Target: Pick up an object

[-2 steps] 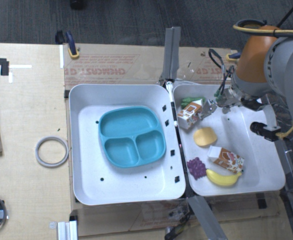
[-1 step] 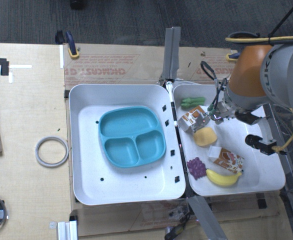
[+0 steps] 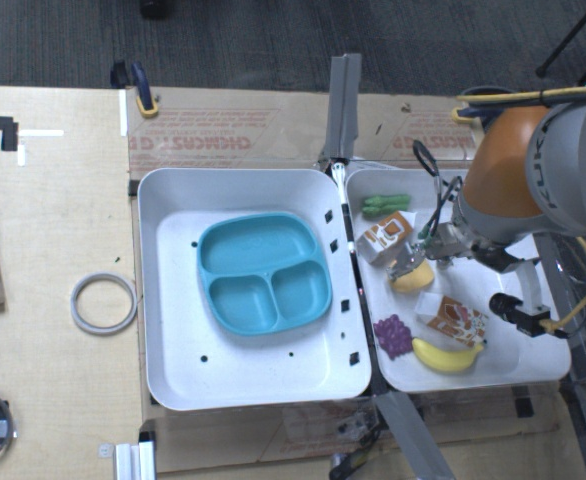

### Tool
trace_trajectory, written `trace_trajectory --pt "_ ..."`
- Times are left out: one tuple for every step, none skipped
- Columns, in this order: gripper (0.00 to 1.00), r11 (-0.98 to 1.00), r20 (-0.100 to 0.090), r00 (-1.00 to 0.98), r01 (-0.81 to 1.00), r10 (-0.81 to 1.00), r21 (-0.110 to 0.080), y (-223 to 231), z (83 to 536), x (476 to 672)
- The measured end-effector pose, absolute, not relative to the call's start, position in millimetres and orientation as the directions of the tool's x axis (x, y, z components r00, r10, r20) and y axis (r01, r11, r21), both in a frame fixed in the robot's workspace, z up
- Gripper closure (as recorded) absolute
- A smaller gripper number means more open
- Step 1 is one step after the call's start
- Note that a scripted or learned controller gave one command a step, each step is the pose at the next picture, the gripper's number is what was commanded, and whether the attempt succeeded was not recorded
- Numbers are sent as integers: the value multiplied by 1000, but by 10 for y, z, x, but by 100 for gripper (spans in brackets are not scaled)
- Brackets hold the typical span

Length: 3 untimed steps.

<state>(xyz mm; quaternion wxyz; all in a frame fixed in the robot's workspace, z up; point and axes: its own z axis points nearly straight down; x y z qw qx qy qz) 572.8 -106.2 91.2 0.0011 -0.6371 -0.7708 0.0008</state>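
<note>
You would have seen the grey arm with its orange band (image 3: pixel 503 163) reaching in from the right over the right-hand shallow white bin (image 3: pixel 533 368). Its pincer (image 3: pixel 418 258) was down among the things in that bin, right at a small pale yellow rounded piece (image 3: pixel 414 279) and just beside a brown-and-white printed carton (image 3: pixel 386 238). You could not tell from this slant how far the pincer was open, nor whether it had hold of anything; the tip was too small and cluttered to read.

The things you could pick from all lay in that right bin. A green pod-shaped item (image 3: pixel 385 205) sat near the top wall, above the carton. Lower down, a purple bunch of toy grapes (image 3: pixel 392 335) lay near the bin's left wall, a yellow banana (image 3: pixel 445 356) lay near the bottom wall, and a red-and-white printed packet (image 3: pixel 456 321) rested just above the banana, touching or nearly touching it.

The left-hand white bin (image 3: pixel 168 298) held a light blue plastic plate with three compartments (image 3: pixel 264 273), lying flat at its middle. Out on the pale wooden table (image 3: pixel 53 218), to the left of both bins, lay a grey ring (image 3: pixel 104 302), well apart from everything else.
</note>
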Motion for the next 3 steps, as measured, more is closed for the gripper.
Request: trace_trajectory --pt "100 184 -1 -184 983 983 0 -1080 1017 5737" --pt "0 184 -2 -184 983 983 0 -1082 1017 5737" --pt "0 460 1 -460 888 888 -2 -1004 909 5526"
